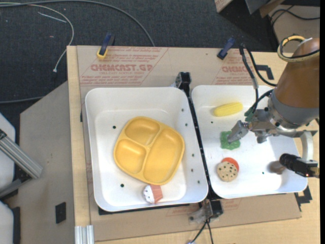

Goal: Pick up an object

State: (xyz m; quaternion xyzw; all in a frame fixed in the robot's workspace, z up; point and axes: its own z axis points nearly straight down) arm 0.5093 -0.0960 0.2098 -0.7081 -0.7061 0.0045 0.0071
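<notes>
1. A small green piece (229, 140), possibly a toy broccoli, lies near the middle of the right bin (254, 189), toward its left wall.
2. The hand (237, 134) hangs right at the green piece's upper right edge. The view does not settle whether it touches the piece, and it cannot be told whether the hand is open or closed or has hold of anything.
3. The grey arm (299, 85), with its orange band, reaches in from the right over the right bin's far side.
4. A yellow corn cob (228, 109) lies on its side behind the green piece, apart from it.
5. A round speckled biscuit (227, 170) with an orange-red edge sits in front of the green piece, near the bin's front left corner.
6. The left bin (99, 136) holds a yellow divided plate (149, 150) at its centre.
7. A small red-and-white item (152, 193) lies just in front of the plate.
8. Both bins sit side by side on the cardboard-covered table (127, 65).
</notes>
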